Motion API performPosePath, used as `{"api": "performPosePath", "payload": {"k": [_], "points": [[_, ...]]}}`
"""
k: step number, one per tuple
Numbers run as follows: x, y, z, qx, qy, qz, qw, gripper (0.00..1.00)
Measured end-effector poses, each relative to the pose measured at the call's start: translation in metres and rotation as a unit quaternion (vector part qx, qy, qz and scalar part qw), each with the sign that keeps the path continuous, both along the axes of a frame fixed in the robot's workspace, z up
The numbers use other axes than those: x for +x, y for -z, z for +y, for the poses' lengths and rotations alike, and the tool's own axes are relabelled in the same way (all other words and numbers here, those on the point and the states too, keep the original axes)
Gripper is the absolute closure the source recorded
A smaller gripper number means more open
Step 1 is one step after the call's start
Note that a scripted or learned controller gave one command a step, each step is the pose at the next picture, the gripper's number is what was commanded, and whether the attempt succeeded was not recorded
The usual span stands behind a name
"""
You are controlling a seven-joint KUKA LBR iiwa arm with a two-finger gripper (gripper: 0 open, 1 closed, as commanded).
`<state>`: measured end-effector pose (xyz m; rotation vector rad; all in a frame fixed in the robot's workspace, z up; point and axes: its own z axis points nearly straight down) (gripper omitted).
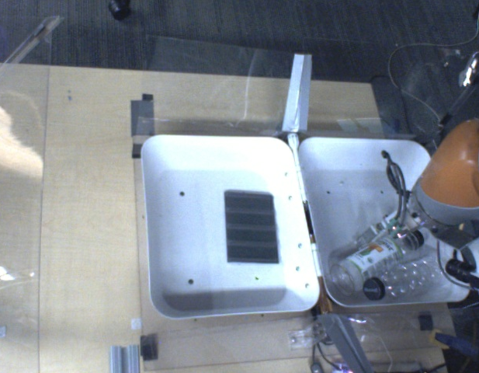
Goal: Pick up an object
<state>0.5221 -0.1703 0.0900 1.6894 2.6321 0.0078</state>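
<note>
1. The clear plastic bottle (371,259) with a black cap lies on its side in the right bin (340,177).
2. The claw (400,228) is at its upper end; we cannot tell its state.
3. We advise centring across the bottle's body before closing.

A big round orange band (456,165) is seen on the robot arm (455,208), smooth and a little shiny. Under the orange part, a grey ring is seen, and the arm turns white lower down at the edge. A thin black cable (394,176) is seen curling beside it. The claw (400,228) is made of small silver and dark metal parts.
</note>
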Motion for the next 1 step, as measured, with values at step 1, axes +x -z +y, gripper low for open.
{"api": "performPosePath", "payload": {"k": [1], "points": [[0.0049, -0.0133, 0.0021, 0.0000, -0.001, -0.007, 1.0000, 1.00]]}}
